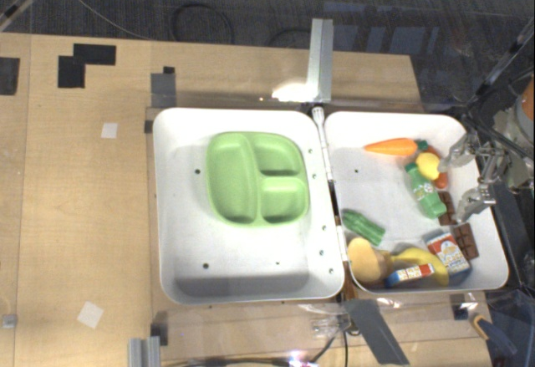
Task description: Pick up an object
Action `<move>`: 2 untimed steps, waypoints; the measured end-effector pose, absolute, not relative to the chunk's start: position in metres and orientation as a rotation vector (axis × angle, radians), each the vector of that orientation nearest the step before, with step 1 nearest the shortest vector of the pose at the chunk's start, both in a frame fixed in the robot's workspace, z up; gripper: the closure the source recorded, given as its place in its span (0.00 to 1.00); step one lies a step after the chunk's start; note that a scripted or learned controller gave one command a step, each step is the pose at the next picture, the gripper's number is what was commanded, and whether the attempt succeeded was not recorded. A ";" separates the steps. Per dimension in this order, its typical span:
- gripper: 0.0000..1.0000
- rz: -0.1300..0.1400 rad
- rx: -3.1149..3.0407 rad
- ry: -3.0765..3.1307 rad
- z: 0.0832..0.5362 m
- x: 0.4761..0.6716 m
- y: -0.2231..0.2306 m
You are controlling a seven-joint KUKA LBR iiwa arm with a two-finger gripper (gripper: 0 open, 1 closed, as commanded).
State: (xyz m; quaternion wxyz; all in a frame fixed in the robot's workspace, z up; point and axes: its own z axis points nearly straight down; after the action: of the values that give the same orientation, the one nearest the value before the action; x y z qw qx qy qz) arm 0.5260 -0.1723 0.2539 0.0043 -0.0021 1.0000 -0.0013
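My gripper (468, 180) hangs at the right bin's (368, 129) edge, metal fingers spread, nothing between them. Glossy green bottle (425, 194) just beside, smooth tapered carrot (390, 147) further off.

Two bins side by side on bench (75, 231). Left bin (180, 273): divided tray (255, 177) lying in its middle. Right bin (368, 127): carrot (390, 147) at back, bottle (425, 192) right of centre, banana (415, 259) and small carton (449, 255) along front edge. Gripper (468, 181) over right bin's right rim.
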 end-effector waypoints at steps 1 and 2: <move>0.00 0.002 -0.031 3.142 0.152 0.523 -0.180; 0.00 -0.005 0.085 3.125 0.090 0.570 -0.205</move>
State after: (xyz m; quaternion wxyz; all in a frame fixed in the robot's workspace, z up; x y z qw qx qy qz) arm 0.5703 -0.2052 0.0897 0.0077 0.0273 0.9996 -0.0016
